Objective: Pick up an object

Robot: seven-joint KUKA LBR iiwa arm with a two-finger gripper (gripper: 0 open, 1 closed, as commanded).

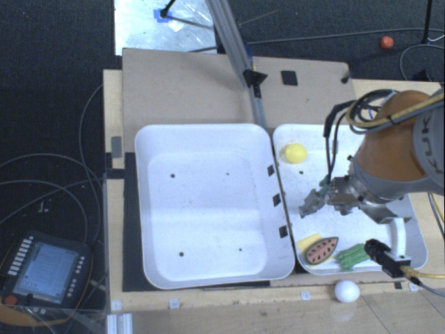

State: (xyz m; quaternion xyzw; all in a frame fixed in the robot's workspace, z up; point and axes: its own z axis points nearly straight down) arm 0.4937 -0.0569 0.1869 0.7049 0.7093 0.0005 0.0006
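In the right bin [306,176] a yellow ball [295,153] lies near the far left corner. Along the near edge lie a yellow piece [309,243], a brown oval thing with a red rim [322,250] and a green object [351,255]. My gripper [314,202] hangs low over the middle of the right bin, pointing left, between the ball and the near-edge group. Nothing shows between it and the bin floor.
The left bin [149,152] stands beside the right one, sharing a divider with black clips [276,199]. A white ball [346,291] rests on the bench outside the right bin's near edge. A metal pole [233,40] slants across the back.
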